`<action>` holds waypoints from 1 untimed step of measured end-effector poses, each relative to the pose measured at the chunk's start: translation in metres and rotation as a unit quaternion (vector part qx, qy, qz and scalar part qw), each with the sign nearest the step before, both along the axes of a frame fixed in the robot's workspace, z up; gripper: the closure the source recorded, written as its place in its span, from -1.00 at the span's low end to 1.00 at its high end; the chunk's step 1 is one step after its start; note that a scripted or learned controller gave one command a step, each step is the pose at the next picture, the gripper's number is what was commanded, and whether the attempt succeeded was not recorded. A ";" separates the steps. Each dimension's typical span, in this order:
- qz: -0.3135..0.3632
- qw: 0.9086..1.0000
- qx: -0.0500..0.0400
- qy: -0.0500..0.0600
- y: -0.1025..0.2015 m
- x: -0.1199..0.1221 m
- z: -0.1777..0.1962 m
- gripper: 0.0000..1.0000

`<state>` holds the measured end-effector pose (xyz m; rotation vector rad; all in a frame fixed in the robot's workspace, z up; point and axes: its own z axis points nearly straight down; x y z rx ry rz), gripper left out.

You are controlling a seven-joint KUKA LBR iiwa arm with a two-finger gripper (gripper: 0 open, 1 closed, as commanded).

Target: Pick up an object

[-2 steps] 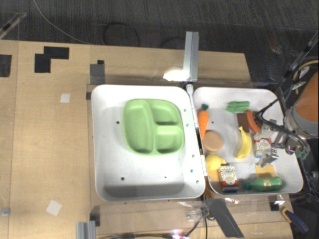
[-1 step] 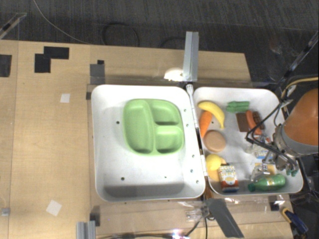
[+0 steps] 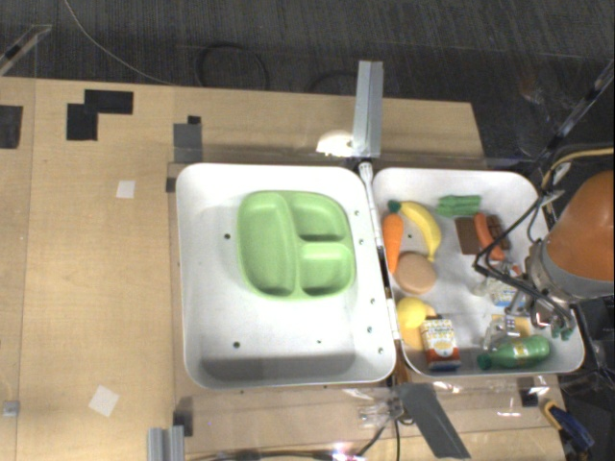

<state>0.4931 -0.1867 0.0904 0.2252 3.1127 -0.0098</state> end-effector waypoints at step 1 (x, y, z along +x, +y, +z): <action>-0.014 1.000 0.000 0.000 0.015 0.000 0.000 -1.00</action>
